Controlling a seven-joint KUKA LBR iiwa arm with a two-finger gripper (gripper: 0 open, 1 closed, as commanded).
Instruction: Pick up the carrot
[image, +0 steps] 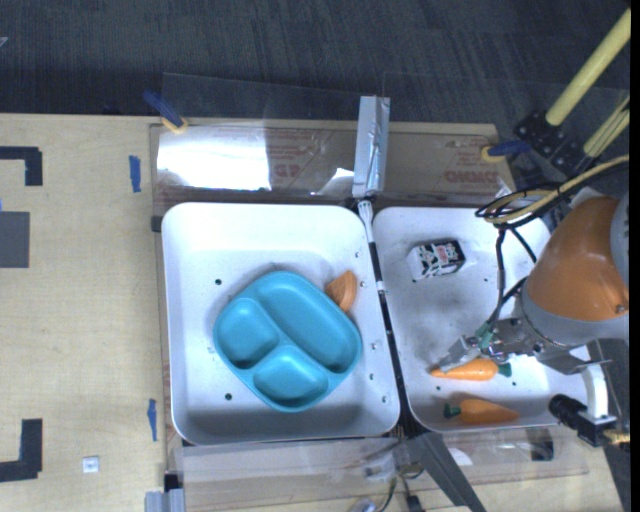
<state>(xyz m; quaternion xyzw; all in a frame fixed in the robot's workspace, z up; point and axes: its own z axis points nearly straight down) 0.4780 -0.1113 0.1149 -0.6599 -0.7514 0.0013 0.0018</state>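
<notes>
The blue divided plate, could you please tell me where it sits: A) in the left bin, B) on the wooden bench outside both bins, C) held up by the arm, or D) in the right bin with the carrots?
A: the blue divided plate lies flat on the floor of the left bin, while the two carrots lie in the right bin.

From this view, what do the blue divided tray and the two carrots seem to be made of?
The blue divided tray looks like moulded plastic: one even colour, rounded edges, a soft sheen. The upper carrot by the gripper and the lower carrot look like toy plastic too, smooth and uniformly orange with green tips, though real ones cannot be ruled out.
</notes>
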